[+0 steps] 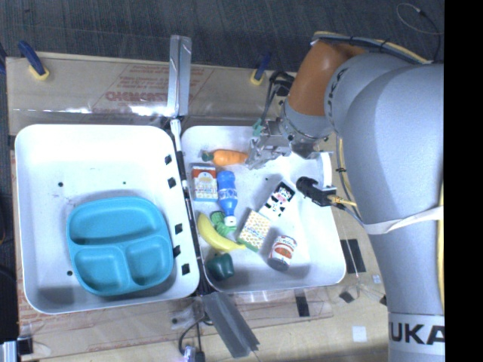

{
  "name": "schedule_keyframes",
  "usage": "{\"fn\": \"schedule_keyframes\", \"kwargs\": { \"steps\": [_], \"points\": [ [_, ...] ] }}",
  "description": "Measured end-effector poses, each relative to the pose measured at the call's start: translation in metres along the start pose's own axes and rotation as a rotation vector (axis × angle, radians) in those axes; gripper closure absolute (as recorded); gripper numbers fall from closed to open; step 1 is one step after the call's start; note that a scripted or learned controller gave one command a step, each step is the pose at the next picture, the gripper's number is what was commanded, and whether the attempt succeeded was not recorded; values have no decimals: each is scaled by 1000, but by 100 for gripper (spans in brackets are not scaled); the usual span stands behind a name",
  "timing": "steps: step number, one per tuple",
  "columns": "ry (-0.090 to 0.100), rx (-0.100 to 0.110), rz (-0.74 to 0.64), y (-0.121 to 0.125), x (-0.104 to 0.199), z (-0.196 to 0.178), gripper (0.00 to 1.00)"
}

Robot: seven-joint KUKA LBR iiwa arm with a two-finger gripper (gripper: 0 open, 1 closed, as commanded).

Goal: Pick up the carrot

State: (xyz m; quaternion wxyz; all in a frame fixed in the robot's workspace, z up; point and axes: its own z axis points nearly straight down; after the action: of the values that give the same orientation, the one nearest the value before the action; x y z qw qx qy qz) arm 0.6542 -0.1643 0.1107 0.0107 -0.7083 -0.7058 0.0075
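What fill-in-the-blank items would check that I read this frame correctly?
1. The carrot lies in the ____ bin.
2. The blue divided tray sits in the ____ bin.
3. The end effector is just to the ____ of the carrot in the camera view.
4. The banana lies beside a ____ bottle.

Missing words: right; left; right; blue
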Motion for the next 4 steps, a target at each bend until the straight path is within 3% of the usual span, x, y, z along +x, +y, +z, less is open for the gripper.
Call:
{"fn": "schedule_keyframes", "kwargs": {
  "steps": [1, 2, 3, 4],
  "points": [
    [0, 0, 0, 0, 0, 0, 0],
    [-5, -19, -218, 3, -14, 0, 0],
    [-3, -17, -108, -17, -18, 13, 0],
    [-7, -22, -193, 3, 54, 6, 0]
  ]
}}
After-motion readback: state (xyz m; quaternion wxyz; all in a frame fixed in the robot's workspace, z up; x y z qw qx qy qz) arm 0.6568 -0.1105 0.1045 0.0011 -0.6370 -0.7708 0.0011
